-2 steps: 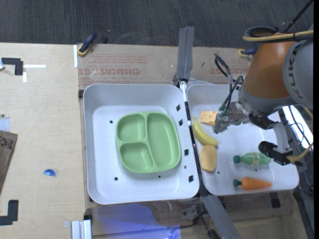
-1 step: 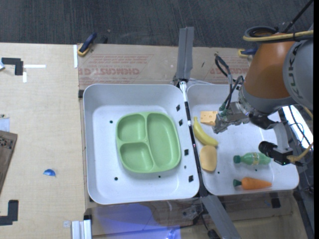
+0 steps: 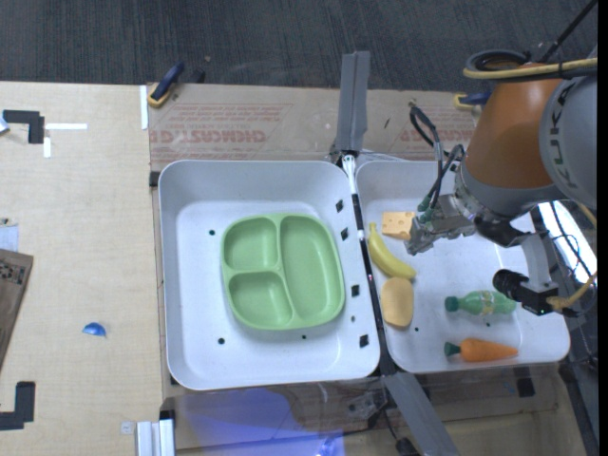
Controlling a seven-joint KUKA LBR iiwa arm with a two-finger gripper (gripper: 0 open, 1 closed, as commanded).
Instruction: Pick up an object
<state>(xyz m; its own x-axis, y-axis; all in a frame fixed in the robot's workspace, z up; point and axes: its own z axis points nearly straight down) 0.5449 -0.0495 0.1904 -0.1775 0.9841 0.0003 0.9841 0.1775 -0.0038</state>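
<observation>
gripper (image 3: 421, 240) low in right bin (image 3: 532, 350), jaw opening cannot tell, nothing seen held; cheese block (image 3: 398, 224) just left of jaws, banana (image 3: 389, 256) below-left: centre over one item before closing.

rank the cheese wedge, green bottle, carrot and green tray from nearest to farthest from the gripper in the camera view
From the gripper, above the right bin:
1. Cheese wedge, just to the gripper's left in the picture, near the bin divider.
2. Green bottle, lower right in the picture, in the right bin.
3. Carrot, below the bottle, at the right bin's near edge.
4. Green tray, across the divider in the left bin.
</observation>
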